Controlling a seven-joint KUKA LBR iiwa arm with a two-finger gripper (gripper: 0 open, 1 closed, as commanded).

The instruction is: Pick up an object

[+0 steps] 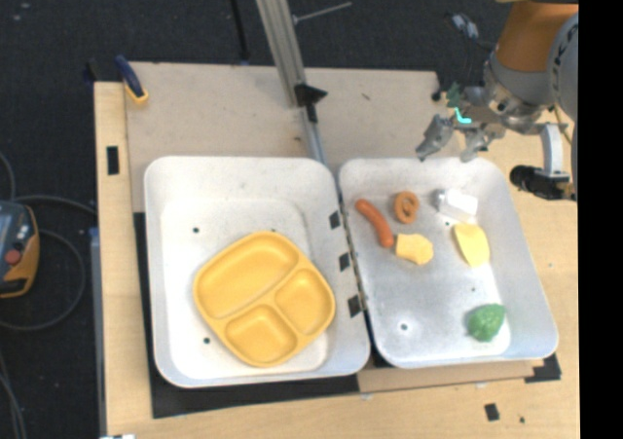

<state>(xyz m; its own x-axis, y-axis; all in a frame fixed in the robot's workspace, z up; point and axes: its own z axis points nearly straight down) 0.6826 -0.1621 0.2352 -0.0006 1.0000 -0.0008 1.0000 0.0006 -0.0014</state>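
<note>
Arm (531, 28) enters from the right, orange band above the wrist, with the gripper (454, 142) poised over the far rim of the right bin (526, 330), above the bench surface and not touching any object. Jaws stand spread apart, two dark fingers (431, 141) splayed to either side with nothing between them. Right bin holds six items (all small, all lying flat): an orange-red sausage (376, 221) at the left, angled from far-left to near-right; a brown pretzel-like ring (406, 205) just beside it to the right; a pale yellow chunk (415, 250) nearer, touching or almost touching the sausage's near end (cannot tell which); a small white block (457, 202) toward the far right, closest of all to the gripper; a yellow wedge (472, 243) just nearer than the white block; and a green lumpy piece (486, 321) at the near right corner, well apart from the rest. Left bin (175, 194) holds a yellow divided plate (264, 298) with three compartments, sitting toward the near side. Between the two bins runs a dark seam with small black clips. A grey metal post (280, 33) rises from the far side of the wooden bench (214, 106), slanting toward the bins' junction. A small blue and yellow clamp (130, 80) sits at the bench's far left corner.
</note>
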